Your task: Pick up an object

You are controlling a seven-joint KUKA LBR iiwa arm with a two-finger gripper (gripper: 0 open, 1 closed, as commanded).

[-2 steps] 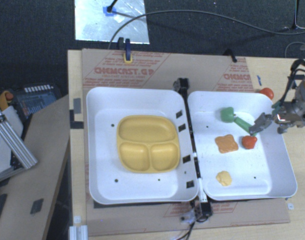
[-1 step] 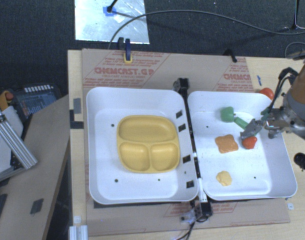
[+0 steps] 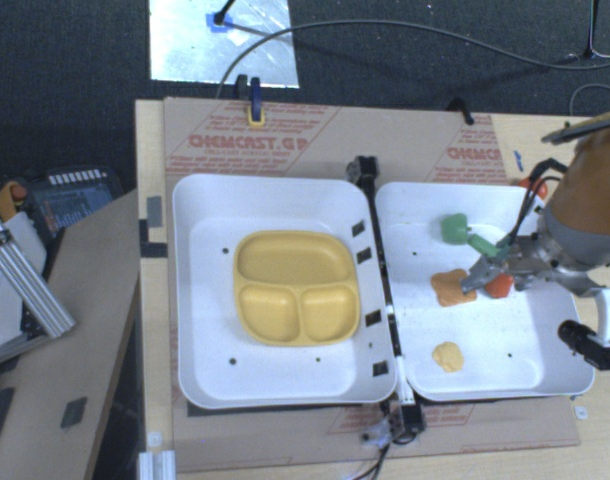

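My pincer (image 3: 472, 286) hovers over the orange piece (image 3: 448, 288); finger state unclear. Centre, then descend straight.

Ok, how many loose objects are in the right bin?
4: a green piece near the back, an orange piece mid-bin, a red piece under the gripper, a small yellow piece toward the front. The arm may hide more.

Light is even & fairly bright, from overhead. White bins (image 3: 275, 193) near blown out, little surface detail. Strong glare on foil sheet (image 3: 225, 28) at top. Shadows soft & short, e.g. under arm (image 3: 585, 198) at right. Slightly soft, low-res; dark floor noisy.
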